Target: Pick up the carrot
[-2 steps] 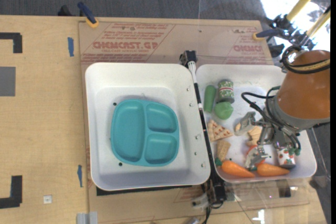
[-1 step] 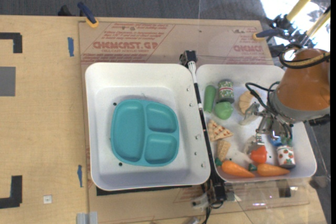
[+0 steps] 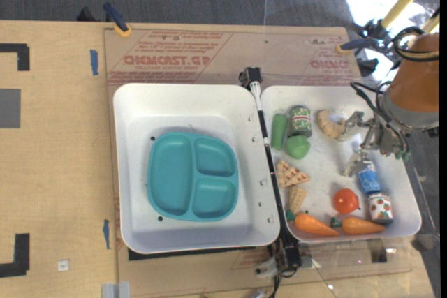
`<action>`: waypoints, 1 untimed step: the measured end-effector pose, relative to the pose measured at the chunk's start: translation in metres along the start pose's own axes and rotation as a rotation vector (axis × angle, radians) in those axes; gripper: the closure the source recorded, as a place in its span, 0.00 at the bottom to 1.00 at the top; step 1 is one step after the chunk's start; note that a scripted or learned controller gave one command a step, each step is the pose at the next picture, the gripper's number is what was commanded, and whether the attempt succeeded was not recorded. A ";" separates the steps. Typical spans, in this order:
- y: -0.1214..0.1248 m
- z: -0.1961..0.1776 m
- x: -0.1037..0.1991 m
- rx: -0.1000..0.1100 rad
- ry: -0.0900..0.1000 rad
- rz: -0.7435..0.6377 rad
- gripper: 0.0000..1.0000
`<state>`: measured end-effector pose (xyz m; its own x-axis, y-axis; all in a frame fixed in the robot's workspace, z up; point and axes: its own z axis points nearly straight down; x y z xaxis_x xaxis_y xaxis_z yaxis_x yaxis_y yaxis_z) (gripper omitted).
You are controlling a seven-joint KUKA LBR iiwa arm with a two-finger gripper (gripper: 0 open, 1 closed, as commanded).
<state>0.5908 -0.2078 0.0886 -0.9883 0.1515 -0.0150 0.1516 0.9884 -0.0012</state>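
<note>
The carrot (image 3: 316,224) lies along the right bin's (image 3: 408,185) near wall, beside a tomato (image 3: 345,201) and a second carrot (image 3: 363,225). The gripper (image 3: 363,143) hovers over the bin's far right; its fingers seem spread, holding nothing, though glare blurs them.
</note>
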 end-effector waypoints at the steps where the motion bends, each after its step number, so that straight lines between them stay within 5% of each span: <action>1: 0.072 -0.058 0.045 -0.006 0.006 0.025 0.00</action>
<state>0.5560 -0.1298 0.1457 -0.9843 0.1760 -0.0090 0.1760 0.9844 0.0052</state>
